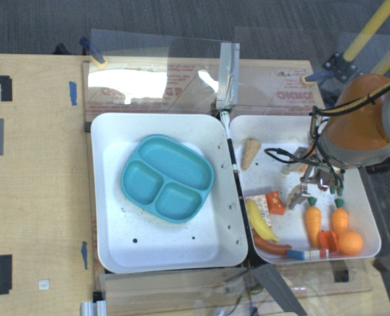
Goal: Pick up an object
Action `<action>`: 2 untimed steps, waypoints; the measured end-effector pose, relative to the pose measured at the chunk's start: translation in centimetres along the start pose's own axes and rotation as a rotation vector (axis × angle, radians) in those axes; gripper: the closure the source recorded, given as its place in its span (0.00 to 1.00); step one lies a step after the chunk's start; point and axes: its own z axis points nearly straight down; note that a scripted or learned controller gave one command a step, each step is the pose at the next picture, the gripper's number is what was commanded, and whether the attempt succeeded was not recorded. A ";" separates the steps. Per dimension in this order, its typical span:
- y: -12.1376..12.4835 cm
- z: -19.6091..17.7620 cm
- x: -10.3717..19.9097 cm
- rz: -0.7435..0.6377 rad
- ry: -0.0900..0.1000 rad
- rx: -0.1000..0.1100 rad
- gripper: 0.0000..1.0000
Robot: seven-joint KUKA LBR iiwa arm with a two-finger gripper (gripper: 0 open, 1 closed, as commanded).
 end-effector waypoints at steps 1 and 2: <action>-5.3 -0.1 6.6 -0.163 -0.004 0.002 0.00; -0.5 0.0 0.3 -0.186 -0.001 -0.002 0.00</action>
